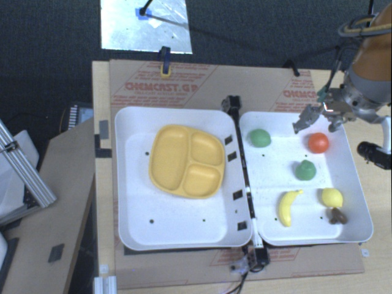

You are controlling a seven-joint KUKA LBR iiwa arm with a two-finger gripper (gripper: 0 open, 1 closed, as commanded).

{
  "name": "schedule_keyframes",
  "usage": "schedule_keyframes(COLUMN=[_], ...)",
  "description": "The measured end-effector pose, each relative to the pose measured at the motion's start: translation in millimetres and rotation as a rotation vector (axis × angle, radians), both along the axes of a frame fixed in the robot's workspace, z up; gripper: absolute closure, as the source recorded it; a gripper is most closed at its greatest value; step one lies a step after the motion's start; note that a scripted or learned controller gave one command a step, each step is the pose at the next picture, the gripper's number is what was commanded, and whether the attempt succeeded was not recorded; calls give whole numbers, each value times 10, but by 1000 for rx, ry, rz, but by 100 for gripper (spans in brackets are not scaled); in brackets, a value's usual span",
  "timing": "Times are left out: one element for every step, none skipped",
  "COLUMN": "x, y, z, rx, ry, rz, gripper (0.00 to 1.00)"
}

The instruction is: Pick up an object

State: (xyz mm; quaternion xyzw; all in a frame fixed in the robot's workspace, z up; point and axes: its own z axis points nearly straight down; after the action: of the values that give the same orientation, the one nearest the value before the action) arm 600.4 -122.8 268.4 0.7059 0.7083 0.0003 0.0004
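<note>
Six small toys wait in the right bin

Nearest the gripper [318, 122], whose fingers hang spread with nothing between them, sits the orange-red ball [317, 143]. It looks light, smooth and apt to roll; gripping across its middle seems safest.

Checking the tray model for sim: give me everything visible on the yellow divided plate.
The yellow divided plate is a rounded-square tray, likely plastic, in matte pale yellow. Raised ridges split it into three compartments: one large on the view's left, two smaller on the right. All three look bare. It lies flat, slightly rotated, near the middle of the left bin, resting on the bin floor with nothing else touching it.
</note>
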Motion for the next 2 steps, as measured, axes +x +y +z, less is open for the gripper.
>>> schedule_keyframes(x=[-12,6], y=[-87,-36], z=[-581,-1202], rx=[0,1], ry=[4,5], rz=[-3,-3], gripper=[0,0])
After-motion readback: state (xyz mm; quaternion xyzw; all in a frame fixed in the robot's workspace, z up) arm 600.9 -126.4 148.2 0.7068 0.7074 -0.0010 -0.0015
